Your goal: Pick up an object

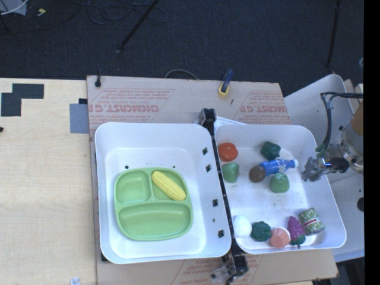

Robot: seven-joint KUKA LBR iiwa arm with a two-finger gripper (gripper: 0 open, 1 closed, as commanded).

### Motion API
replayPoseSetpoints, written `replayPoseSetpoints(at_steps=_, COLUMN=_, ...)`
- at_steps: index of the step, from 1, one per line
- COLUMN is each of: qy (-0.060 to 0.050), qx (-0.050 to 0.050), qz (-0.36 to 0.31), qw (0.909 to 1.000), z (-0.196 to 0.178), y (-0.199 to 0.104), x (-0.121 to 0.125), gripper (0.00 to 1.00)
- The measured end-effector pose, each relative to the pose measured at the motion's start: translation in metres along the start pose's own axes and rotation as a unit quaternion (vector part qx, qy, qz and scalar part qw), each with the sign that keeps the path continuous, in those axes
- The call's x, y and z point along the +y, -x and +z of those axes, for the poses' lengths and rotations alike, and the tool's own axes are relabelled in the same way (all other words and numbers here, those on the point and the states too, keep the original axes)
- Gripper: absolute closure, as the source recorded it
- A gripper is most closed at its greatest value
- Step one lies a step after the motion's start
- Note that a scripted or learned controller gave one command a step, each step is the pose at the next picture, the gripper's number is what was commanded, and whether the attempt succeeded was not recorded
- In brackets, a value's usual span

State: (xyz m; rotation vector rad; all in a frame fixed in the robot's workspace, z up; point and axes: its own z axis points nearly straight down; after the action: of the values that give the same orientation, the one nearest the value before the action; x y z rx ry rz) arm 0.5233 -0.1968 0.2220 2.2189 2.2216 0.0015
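The right bin (323, 159) holds several small toy foods. A red tomato (228, 152), a green pepper (230, 172), a brown piece (256, 174), a blue bottle (278, 165), a dark green piece (271, 149) and a green piece (279, 183) lie in its far half. Along its near wall sit a white egg (242, 225), a dark green clump (260, 231), a pink-orange piece (279, 237), purple grapes (295, 225) and a striped green can (311, 220). My gripper (312, 170) hangs over the bin's right side, just right of the blue bottle and apart from it.
The left bin (107, 159) holds a green divided plate (153, 221) with a yellow corn cob (169, 185) in its upper right compartment. A black divider with clips (215, 177) runs between the bins. Cardboard (154, 103) lies under both.
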Motion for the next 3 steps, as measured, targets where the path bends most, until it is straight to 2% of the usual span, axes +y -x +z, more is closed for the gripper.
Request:
replayPoseSetpoints(at_steps=2, qy=-0.003, qx=0.002, qz=-0.002, qw=1.0, z=0.017, y=-0.104, x=0.019, gripper=1.0)
replayPoseSetpoints(at_steps=3, qy=-0.002, qx=0.001, qz=-0.001, qw=1.0, z=0.012, y=-0.15, x=0.037, gripper=1.0)
